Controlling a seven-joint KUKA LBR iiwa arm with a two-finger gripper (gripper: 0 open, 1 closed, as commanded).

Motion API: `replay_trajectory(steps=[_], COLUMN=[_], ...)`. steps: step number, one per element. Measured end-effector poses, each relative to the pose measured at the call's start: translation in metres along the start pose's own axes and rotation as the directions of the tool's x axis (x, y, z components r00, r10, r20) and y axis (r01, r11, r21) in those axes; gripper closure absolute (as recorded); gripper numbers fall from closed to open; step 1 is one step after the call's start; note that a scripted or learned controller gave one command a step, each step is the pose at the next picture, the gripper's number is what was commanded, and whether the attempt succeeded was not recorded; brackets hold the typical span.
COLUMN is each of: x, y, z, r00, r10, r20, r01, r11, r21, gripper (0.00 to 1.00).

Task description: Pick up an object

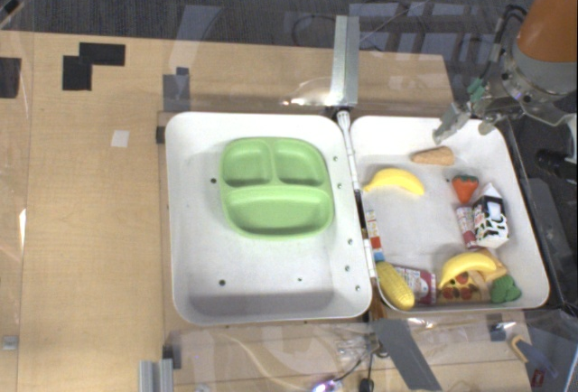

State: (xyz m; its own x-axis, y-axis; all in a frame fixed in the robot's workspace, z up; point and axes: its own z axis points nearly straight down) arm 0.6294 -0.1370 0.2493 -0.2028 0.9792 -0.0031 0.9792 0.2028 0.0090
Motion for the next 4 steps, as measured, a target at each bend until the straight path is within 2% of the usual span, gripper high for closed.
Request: replay_trajectory(steps=[1,2,3,4], x=[0.027,0.005,0.006,0.061], y=[-0.058,-0.002,0.001,0.051], z=[0.122,0.159,0.146,0.029], r00=[0.997,0.99,0.99,0.998], r10=[-0.074,-0.141,-0.141,-0.067], r20=[-0.003,0.002,0.001,-0.001], r01=[0.074,0.141,0.141,0.067], r11=[0.997,0.99,0.99,0.998], r21=[0.005,-0.004,-0.012,0.0], gripper=[0.0,0.0,1.0,1.0])
